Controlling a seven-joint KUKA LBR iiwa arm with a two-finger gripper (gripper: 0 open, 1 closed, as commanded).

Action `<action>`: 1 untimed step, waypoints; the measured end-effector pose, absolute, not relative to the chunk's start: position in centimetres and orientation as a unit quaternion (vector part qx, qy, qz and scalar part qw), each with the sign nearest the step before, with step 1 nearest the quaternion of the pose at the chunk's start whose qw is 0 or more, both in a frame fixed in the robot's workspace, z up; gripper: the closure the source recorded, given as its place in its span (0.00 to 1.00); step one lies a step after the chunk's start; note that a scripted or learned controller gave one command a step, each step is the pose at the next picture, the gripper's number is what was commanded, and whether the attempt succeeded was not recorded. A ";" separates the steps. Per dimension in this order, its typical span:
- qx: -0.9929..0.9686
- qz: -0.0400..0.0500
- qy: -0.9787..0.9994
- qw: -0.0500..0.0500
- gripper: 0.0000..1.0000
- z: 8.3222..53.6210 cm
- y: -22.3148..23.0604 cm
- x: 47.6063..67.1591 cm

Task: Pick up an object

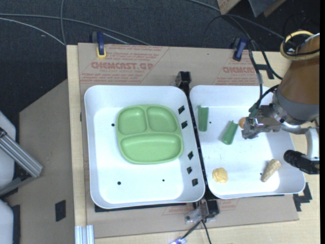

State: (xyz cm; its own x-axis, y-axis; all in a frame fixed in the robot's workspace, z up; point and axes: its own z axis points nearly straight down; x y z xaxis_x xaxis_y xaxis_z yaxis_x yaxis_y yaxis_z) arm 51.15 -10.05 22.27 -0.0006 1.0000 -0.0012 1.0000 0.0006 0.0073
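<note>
Lying nearest the camera in the right bin: a small yellow lumpy piece close to the front-left corner, and a pale corn-like cob toward the front right, long axis slanting from lower left to upper right. Left bin holds a green divided plate, three compartments, two small ones at the far side, one wide one nearer.

Mid right bin: green cylinder-like piece, tilted, long axis running lower left to upper right, its upper end pointing at the gripper. Gripper sits just beside that end, low over the bin, something small and orange right at its tip. Whether the gripper is open, closed or holding anything: cannot tell, view too small and cluttered. Grey arm with orange band comes in from the right.

Farther back, a second green stick near the dividing wall, long axis roughly straight near-to-far, well apart from the gripper.

Behind the bins, brown board with red print, reads "CHEMCAST GP" on the left; same print on the right side, partly covered. Blue clamps at the far edge.
</note>
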 end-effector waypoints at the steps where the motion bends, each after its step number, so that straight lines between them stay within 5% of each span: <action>1: 0.707 0.001 0.707 0.001 1.00 23.7 -10.0 51.2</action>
State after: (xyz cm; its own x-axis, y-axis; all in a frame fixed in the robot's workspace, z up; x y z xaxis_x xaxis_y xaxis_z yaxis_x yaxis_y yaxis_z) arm 51.24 -10.05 23.73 -0.0008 1.0000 -0.0002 1.0000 0.0008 0.0031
